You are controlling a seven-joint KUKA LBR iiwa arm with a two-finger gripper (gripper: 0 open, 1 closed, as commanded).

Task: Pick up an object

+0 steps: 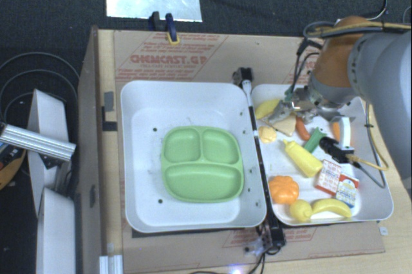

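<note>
The grey arm's two-finger gripper (281,113) was lowered into the right white bin (380,202), near its upper left corner, just beside a yellow toy piece (265,108). The jaw state could not be determined. A yellow plastic bottle (302,157) lay mid-bin. The left white bin (138,137) held a green divided plate (203,163).
</note>
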